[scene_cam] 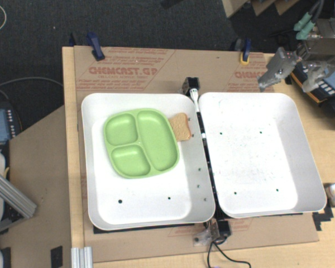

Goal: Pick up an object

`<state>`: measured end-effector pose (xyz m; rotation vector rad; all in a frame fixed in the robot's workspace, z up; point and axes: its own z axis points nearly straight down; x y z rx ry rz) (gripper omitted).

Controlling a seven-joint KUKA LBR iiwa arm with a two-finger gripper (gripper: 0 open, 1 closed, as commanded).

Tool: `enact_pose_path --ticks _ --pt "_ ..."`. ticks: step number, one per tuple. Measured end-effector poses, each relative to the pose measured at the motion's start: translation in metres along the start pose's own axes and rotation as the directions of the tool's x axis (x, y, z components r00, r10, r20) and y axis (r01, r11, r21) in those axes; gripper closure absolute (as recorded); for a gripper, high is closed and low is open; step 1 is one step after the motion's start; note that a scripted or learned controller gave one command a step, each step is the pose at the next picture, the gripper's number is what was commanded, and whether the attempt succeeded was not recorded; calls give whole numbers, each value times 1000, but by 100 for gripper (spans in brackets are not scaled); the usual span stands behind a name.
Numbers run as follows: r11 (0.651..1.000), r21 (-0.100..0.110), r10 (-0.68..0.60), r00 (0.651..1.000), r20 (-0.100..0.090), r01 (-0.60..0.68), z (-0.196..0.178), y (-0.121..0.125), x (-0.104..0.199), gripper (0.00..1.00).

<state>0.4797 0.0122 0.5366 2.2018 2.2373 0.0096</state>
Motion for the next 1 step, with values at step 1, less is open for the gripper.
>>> enact_pose_path --ticks 1 --pt "1000 4 1 1000 -1 -1 2 1 125 0"
